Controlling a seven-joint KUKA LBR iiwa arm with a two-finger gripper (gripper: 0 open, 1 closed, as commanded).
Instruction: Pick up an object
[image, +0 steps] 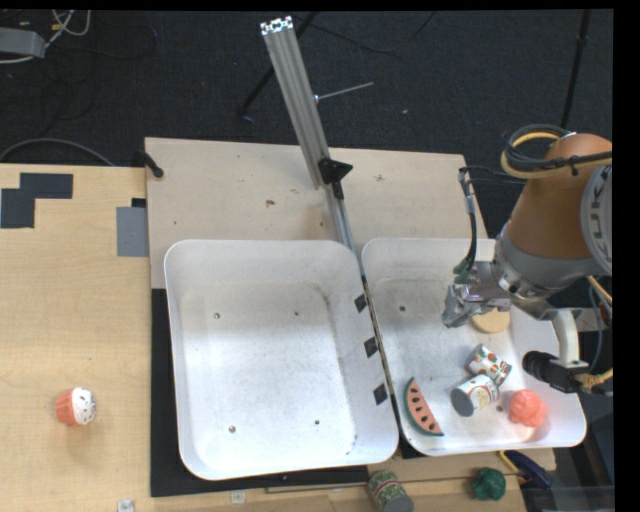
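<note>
My gripper (458, 311) hangs low over the right bin (420, 270), near its upper right part, below the orange band of the arm. A tan round piece (491, 321) lies just to the right of it, partly covered by the wrist. Lower in the same bin lie a watermelon slice (422, 409), two small patterned cups (480, 380) and a pink-orange ball (527, 408). Nothing shows between the fingers.
The left bin (260, 360) sits beside the right one, split from it by a divider with black clips. A slanted metal rail (305, 115) rises behind the bins. A small red-and-white toy (75, 407) lies on the wooden bench at left. Green items (488, 484) sit below the right bin.
</note>
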